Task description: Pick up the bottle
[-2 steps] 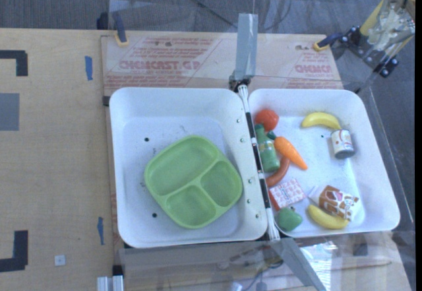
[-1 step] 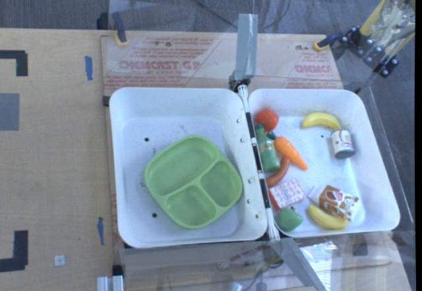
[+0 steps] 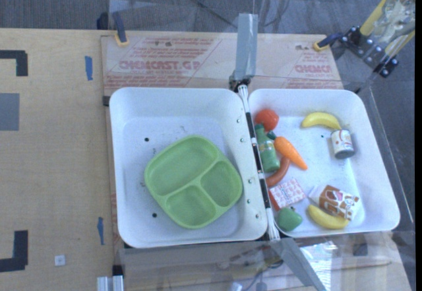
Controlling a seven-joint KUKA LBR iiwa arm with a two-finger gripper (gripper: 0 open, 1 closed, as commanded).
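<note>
The bottle point(image 3: 267, 150) is green with a label and lies along the left wall of the right bin point(image 3: 372, 151), its cap end pointing to the back. A red tomato point(image 3: 266, 118) touches its far end. An orange carrot point(image 3: 290, 152) lies against its right side, and a red curved piece point(image 3: 279, 172) lies at its near end.
The right bin also holds two yellow bananas point(image 3: 321, 120) point(image 3: 326, 217), a small can point(image 3: 341, 144), a snack packet point(image 3: 287, 193), a carton point(image 3: 339, 202) and a green pepper point(image 3: 288, 218). A green divided plate point(image 3: 192, 181) lies in the left bin point(image 3: 132, 118).
</note>
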